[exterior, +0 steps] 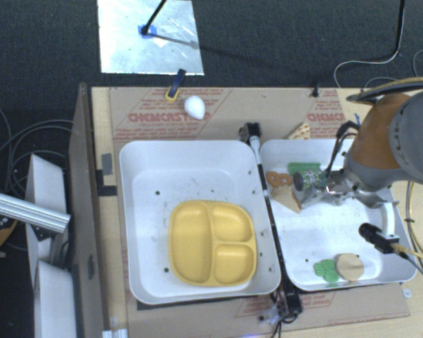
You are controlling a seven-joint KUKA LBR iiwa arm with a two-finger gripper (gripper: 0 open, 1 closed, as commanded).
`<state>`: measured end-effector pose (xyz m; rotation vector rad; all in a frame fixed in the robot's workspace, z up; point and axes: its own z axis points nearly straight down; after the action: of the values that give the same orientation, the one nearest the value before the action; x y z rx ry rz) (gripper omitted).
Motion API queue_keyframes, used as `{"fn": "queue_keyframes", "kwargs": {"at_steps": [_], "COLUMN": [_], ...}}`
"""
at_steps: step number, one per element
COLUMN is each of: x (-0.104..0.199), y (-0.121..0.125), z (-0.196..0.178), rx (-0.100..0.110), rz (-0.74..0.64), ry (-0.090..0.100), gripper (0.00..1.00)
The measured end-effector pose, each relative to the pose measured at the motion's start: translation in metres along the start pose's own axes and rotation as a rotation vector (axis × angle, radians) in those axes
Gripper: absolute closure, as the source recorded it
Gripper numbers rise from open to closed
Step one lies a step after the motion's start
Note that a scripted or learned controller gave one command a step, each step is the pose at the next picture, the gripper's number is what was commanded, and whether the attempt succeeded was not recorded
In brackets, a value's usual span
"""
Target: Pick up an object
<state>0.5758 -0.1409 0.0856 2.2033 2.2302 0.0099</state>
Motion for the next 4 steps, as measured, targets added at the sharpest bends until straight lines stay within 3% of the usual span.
{"fn": "queue_keyframes", "kwargs": {"at_steps": [1, 2, 3, 4], "x": [0.002, 0.055, 0.050, 0.051], "y": [0.064, 0.095, 0.095, 0.094], "z": [0.000, 0.001, -0.011, -0.011], "rx": [0.000, 0.011, 0.007, 0.008], "rz": [0.005, 0.004, 0.005, 0.004], "ry": [-0.002, 0.002, -0.003, -0.003], "gripper": [0.00, 0.00, 1.00, 0.00]}}
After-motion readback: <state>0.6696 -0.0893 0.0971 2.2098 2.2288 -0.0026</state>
